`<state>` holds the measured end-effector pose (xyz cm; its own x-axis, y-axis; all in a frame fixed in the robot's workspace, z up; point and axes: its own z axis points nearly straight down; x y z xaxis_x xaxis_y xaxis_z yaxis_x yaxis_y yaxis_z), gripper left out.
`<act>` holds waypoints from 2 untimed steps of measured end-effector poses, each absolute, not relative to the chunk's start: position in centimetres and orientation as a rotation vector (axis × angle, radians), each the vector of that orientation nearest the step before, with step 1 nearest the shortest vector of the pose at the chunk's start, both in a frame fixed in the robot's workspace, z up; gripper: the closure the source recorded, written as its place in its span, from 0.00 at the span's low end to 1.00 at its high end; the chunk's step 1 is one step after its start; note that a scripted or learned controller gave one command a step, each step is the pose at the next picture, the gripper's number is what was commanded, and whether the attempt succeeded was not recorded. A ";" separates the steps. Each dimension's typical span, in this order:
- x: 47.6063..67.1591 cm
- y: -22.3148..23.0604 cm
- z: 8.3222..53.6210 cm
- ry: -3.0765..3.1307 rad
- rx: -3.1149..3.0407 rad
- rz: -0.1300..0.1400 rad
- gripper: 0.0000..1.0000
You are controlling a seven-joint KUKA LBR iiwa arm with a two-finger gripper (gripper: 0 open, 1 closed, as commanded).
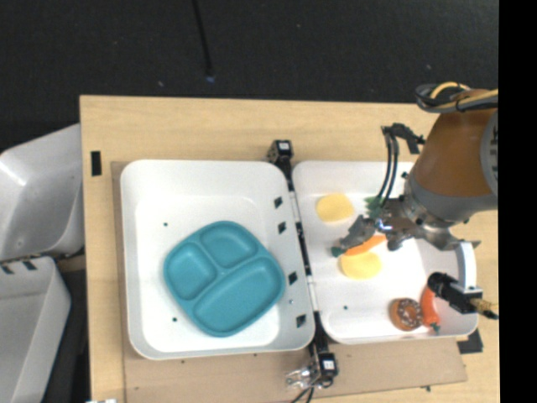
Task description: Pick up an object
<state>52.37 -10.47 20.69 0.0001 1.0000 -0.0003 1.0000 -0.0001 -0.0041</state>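
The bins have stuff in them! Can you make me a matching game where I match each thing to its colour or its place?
Things:
1. divided plate
2. doughnut
3. carrot
4. upper round piece

Clues:
A. orange, by the gripper
B. yellow, right bin
C. blue, left bin
D. brown, near the right bin's front edge

Pairs: 1-C, 2-D, 3-A, 4-B
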 end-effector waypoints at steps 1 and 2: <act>52.0 -10.1 14.4 -2.218 -2.220 0.006 0.00; 51.9 -10.2 9.8 -2.218 -2.221 0.005 0.00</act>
